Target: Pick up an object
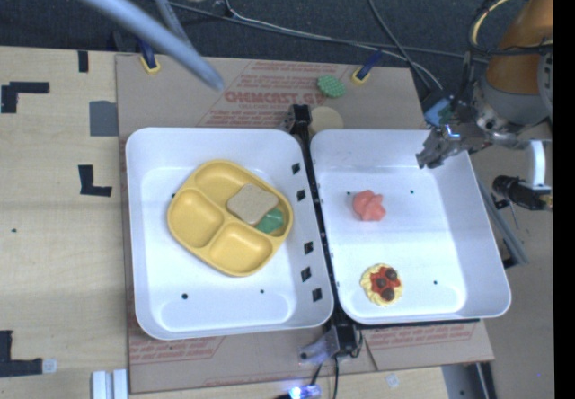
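While the arm [519, 56] reaches in from the right, its gripper [435, 153] hangs over the far right rim of the right bin [467, 235], well apart from everything inside; whether it is apart or together I cannot tell. Two shallow white bins with rounded corners sit side by side on a cardboard sheet [260, 96], a row of black clips between them. Left bin [153, 235] holds a glossy yellow tray [202, 222] with rounded compartments, set at a slant; a flat tan bread slice [252, 202] lies across its near-right compartments, partly covering a green piece [273, 222]. On the right bin's bare floor, nothing crowds the two small things: a lumpy pink toy [367, 205] near the middle-left, roughly as wide as long with no clear axis, and nearer the front a round yellow tart [382, 284] with dark red spots on top. Behind the bins, a green ridged bit [330, 84] lies on the cardboard.
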